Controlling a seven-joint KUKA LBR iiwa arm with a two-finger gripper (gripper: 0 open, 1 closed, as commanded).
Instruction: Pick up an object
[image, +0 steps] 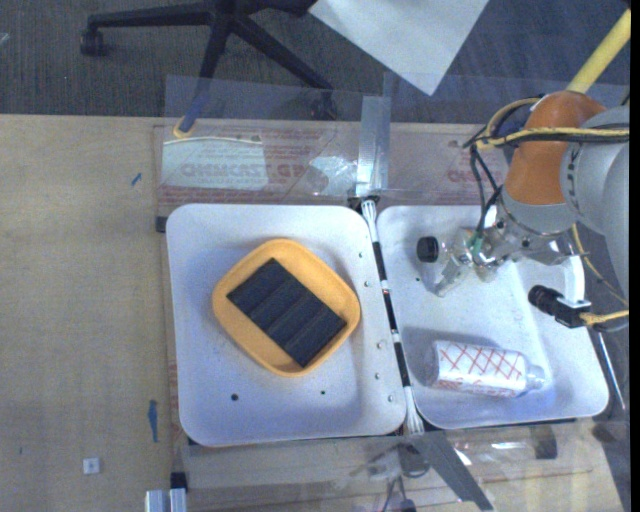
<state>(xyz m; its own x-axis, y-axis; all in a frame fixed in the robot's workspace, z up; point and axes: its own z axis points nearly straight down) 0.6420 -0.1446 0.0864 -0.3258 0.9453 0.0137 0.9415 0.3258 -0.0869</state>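
The left bin is mostly taken up by a yellow tray with a dark ribbed insert, lying at a slant in its middle; bare floor remains along the bin's left wall, its near edge and its far corners. In the right bin, a tube with a red crisscross pattern lies along the near side, close to the near wall. The arm and its gripper hang over the far part of that bin. Between gripper and tube the white floor is bare. The ridge where the bins meet runs between both.
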